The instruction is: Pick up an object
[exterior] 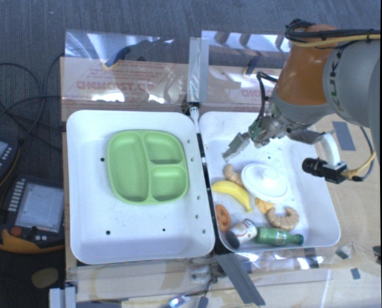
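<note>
I see two white bins side by side on the bench. The left bin (81, 236) holds a green divided plate (147, 166), lying flat near the bin's middle, three compartments.

The right bin (329, 226) has the clutter. A yellow banana (232, 193) lies left of center, next to a white round lid or dish (265, 179). A small tan piece (231, 172) sits just far of the banana. An orange ring-shaped thing (223, 216) lies near the left wall, on the near side of the banana. A green bottle (278, 237) lies on its side along the near wall, with a small can (242, 231) at its left end. A tan pretzel or donut-like item (283, 217) rests just far of the bottle.

My arm (322, 76) comes in from the right, over the far part of the right bin. The gripper (241, 144) points down-left, its tip above bare bin floor just far of the tan piece. I see nothing between the fingers; how wide they stand I cannot tell from this angle. A black cylinder part (319, 167) sticks out from the wrist over the bin's right side.

All the objects lie in the bins.
</note>
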`<state>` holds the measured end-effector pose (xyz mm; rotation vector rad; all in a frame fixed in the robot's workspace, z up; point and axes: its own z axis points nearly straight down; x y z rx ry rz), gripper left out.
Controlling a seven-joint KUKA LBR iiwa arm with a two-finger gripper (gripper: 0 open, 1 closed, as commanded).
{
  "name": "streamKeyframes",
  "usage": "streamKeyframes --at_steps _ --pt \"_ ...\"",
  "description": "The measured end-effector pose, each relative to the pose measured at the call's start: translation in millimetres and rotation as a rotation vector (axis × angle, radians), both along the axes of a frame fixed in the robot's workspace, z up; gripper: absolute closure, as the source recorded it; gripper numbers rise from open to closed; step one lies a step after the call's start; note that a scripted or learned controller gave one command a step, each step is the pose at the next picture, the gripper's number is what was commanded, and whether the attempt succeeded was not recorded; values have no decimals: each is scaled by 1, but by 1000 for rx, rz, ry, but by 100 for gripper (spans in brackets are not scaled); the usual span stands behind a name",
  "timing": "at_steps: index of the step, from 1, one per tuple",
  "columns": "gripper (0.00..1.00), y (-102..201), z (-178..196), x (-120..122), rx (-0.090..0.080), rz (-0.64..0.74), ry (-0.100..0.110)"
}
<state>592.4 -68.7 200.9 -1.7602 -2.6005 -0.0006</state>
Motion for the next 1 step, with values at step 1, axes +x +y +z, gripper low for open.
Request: streamKeyframes --at_steps 1 --pt "0 -46 -85 -78 -2 96 1"
